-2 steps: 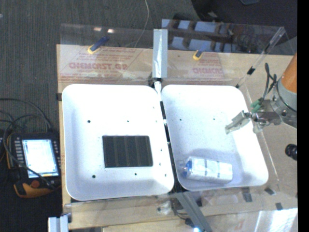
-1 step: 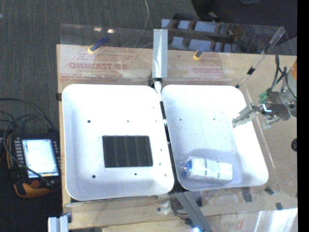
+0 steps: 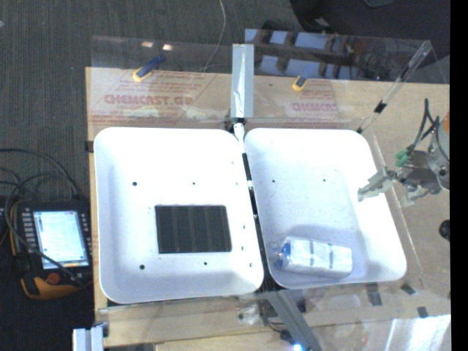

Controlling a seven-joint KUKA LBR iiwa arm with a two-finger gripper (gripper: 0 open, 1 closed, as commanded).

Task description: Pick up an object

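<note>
Dark carpet is seen around a wooden bench [image 3: 146, 93], on which two shallow white bins are set side by side, their inner rims touching. In the left bin [image 3: 117, 167] a dark, ribbed rectangular panel [image 3: 193, 229] is laid flat near the middle of the floor. In the right bin [image 3: 322, 167] a clear plastic bottle [image 3: 314, 256] with a white label and a blue cap is laid on its side against the near wall, cap pointing toward the left bin. The gripper [image 3: 374, 187] is seen at the right bin's right rim, well apart from the bottle, with nothing held; how wide it stands cannot be told. On the carpet to the left a handheld control pendant [image 3: 57, 240] with a lit screen is placed
</note>
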